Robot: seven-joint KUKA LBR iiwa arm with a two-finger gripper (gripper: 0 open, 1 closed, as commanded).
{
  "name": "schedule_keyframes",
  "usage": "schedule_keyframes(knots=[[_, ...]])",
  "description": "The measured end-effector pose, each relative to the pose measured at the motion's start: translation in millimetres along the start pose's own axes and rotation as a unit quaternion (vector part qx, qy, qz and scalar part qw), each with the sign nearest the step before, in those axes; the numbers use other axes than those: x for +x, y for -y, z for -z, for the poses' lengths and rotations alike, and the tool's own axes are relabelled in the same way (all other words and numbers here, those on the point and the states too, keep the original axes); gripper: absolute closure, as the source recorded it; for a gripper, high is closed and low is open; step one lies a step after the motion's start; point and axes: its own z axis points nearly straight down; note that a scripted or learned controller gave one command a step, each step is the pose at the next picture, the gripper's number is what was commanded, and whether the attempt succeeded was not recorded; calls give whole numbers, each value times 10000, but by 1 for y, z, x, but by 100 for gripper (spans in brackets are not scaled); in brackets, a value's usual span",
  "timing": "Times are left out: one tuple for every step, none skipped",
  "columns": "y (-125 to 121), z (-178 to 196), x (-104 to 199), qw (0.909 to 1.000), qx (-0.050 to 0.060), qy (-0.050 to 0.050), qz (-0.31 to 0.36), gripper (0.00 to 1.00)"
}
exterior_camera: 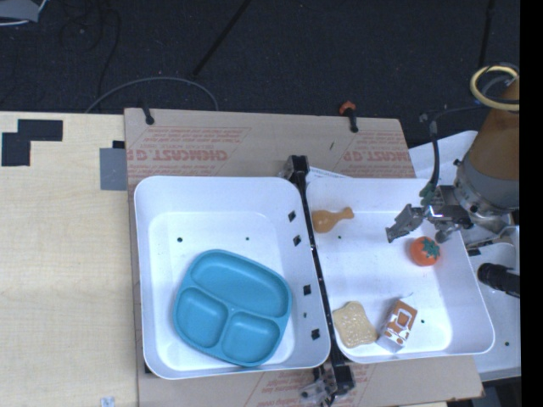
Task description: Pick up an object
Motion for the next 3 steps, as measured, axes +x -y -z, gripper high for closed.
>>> schedule_keyframes(knots=[[1, -52, 10, 10000, 25, -10, -11, 0], [6, -98, 4, 10000, 29, -9, -4, 0], [7, -152, 5, 10000, 31, -11, -2, 0]])
